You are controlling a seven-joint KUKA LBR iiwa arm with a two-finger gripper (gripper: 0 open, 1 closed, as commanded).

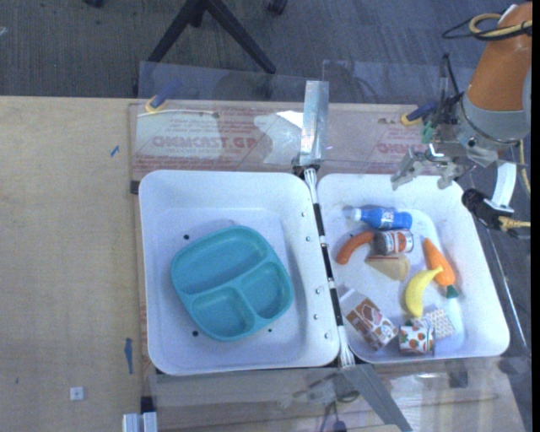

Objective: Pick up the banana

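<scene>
- Left bin (160, 253): teal plate (231, 283) only; no risk there.
- Right bin (485, 278): banana (419, 289) touching carrot (440, 262), just above small cartons (426, 332). Risk: fingers snag a neighbour.
- Gripper (427, 168) above the bin's far rim, fingers spread, empty; well apart from banana.

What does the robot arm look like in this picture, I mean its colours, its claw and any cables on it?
The arm has a rounded orange band over a grey wrist section. Its small metal claw is silvery grey with thin prongs, and blue and green bits sit just above it. A yellow cable loops near the top of the arm, and dark cables run beside it.
</scene>
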